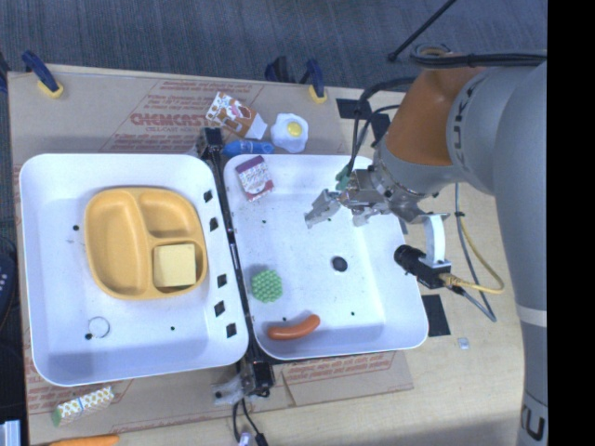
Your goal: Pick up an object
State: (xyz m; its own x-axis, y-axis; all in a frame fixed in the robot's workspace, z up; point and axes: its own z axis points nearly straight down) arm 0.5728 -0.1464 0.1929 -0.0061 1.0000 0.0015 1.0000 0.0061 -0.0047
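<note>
My gripper [327, 210] hangs over the middle of the right bin [390, 328], open with nothing between its fingers. The bin's objects lie apart from it. A red and white packet [253, 177] rests at the bin's far left corner. Near the left wall sits a green bumpy ball [267, 286]. An orange sausage [294, 327] lies along the near edge. A small dark disc [339, 265] sits on the floor just below the gripper.
The left bin [46, 249] holds a yellow divided plate [121, 240] with a pale yellow block [175, 266] in it, and a small ring [98, 326]. Behind the bins lie a snack packet [228, 112], a blue item [246, 147] and a white and yellow piece [291, 131].
</note>
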